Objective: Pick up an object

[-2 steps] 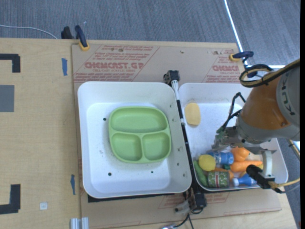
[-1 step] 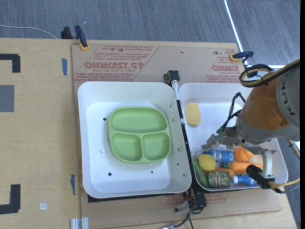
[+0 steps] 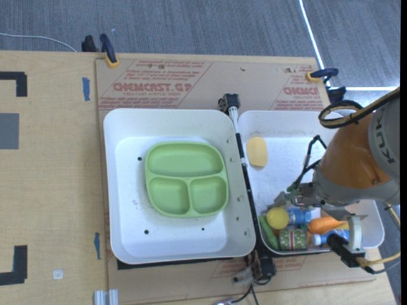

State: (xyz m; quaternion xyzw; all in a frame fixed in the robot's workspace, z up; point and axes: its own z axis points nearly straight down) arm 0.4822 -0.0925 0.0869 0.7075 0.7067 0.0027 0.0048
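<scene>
Camera view, arm (image 3: pixel 359 161) was lowered over the right bin (image 3: pixel 289 142), gripper (image 3: pixel 304 202) was hidden above clustered toys, finger state could not be told.

Left bin (image 3: pixel 121 170) has a green divided tray (image 3: pixel 186 178) sitting mid-frame. In the right bin (image 3: pixel 280 129), a pale yellow piece (image 3: pixel 257 151) sits near the top, and the arm (image 3: pixel 353 161) hangs over a pile at lower right: yellow ball (image 3: pixel 277 218), orange carrot-looking thing (image 3: pixel 329 222), little can (image 3: pixel 293 239).

Robot lab: clamped board (image 3: pixel 210 81), carpet floor (image 3: pixel 191 11)
</scene>
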